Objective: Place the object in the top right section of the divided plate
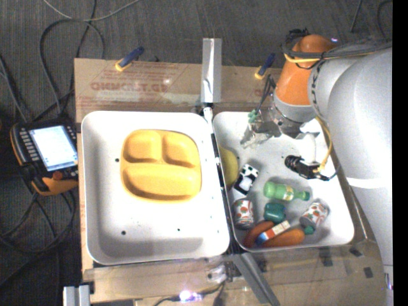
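The left bin (102, 234) has much free floor around the yellow divided plate (162, 164), which lies alone in its upper middle; all three sections of the plate are open from above. The right bin (347, 231) is crowded in its lower half: a black-and-white toy (246, 178), a green bottle (285, 191), two small cans (243, 211), a carrot (287, 237). A yellow fruit (229, 165) lies against the wall between the bins. The arm (357, 113) covers the upper right of this bin, with the tool (257, 131) over its bare upper floor.
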You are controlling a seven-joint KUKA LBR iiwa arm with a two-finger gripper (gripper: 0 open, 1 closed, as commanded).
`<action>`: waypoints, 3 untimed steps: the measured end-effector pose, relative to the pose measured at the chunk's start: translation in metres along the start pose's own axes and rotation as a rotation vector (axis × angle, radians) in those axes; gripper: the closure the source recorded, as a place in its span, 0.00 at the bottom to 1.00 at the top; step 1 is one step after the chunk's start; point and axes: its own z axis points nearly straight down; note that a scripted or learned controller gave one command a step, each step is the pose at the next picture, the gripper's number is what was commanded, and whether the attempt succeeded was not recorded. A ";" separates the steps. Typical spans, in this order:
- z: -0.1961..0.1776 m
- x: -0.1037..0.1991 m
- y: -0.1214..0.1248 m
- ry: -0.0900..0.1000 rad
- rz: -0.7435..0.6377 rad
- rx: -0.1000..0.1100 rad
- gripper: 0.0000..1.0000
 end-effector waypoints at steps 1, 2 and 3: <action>-0.085 0.099 0.019 0.003 -0.068 0.010 1.00; -0.023 0.267 0.026 0.005 -0.202 0.013 1.00; -0.032 0.268 0.025 0.003 -0.203 0.014 1.00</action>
